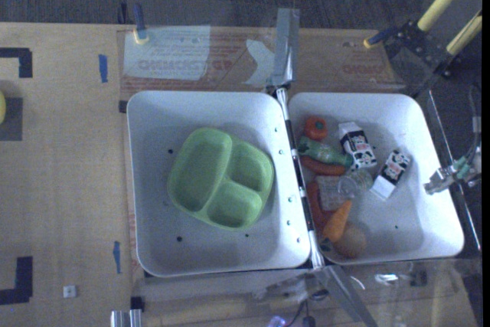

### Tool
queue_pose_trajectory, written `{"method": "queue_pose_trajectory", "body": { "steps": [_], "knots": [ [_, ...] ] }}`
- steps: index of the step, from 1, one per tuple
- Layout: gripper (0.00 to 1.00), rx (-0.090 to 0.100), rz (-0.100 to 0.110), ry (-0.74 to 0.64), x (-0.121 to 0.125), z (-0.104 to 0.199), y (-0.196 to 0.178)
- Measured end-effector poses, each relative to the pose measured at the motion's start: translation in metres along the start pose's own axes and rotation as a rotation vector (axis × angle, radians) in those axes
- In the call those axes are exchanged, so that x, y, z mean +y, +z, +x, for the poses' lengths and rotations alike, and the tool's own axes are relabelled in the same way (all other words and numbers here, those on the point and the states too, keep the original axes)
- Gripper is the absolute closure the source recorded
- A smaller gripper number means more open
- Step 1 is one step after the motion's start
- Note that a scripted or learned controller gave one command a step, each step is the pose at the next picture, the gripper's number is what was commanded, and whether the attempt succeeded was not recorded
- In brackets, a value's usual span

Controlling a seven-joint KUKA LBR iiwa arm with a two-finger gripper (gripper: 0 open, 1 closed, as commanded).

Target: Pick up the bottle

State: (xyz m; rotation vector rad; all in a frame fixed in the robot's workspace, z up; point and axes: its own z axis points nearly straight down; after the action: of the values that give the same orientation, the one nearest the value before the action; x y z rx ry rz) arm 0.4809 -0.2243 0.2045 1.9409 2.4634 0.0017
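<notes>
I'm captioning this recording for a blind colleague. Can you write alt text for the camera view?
Two shallow white bins sit side by side on a wooden bench: the left bin holds a green divided plate, and the right bin holds a cluster of small items along its left side, including a green bottle, two small cartons and a carrot.

Open floor along right bin point(429, 233) far side; clutter packed against dividing wall: two cartons point(354, 143), carrot point(337, 222), green bottle point(325, 154). Left bin point(153, 241) centre blocked by green tray point(220, 178)
</notes>
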Motion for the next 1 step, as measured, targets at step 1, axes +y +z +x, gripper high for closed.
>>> {"method": "queue_pose_trajectory", "body": {
  "steps": [1],
  "knots": [
    [1.00,0.003,0.001,-0.318,-0.0009,0.0014,0.1128]
  ]
}}
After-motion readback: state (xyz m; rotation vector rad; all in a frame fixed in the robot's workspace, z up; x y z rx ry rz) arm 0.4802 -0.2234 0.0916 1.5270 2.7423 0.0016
